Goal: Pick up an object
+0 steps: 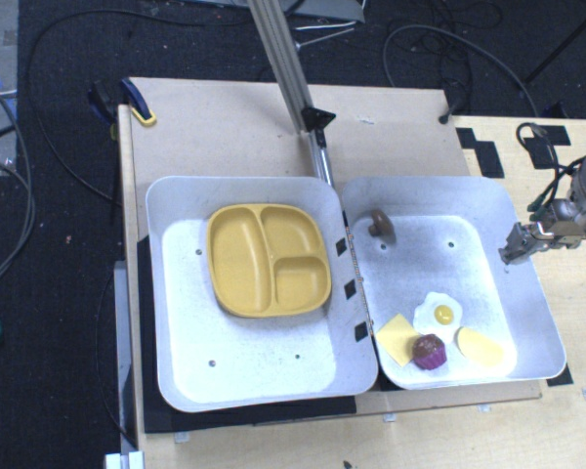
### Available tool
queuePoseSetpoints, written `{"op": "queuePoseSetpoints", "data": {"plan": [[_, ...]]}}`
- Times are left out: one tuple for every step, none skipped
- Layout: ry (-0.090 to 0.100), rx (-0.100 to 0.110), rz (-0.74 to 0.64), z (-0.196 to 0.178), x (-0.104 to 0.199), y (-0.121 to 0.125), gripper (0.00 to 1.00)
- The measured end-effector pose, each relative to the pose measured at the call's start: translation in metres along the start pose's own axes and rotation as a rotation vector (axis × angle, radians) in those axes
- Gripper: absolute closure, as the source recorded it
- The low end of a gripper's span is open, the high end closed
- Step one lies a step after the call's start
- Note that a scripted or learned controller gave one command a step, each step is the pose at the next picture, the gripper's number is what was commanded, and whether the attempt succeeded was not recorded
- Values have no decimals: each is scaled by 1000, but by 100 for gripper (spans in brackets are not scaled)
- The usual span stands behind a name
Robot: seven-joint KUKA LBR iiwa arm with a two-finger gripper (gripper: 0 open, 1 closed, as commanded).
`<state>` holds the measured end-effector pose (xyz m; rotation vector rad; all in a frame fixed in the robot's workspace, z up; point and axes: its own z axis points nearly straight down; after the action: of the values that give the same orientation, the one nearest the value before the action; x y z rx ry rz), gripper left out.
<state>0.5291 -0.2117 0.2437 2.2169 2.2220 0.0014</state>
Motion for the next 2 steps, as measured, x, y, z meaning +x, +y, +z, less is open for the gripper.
{"op": "queuePoseSetpoints", "data": {"plan": [[3, 3, -5, 1, 58, 6, 100], [2, 4, -3, 12, 107, 17, 100]]}}
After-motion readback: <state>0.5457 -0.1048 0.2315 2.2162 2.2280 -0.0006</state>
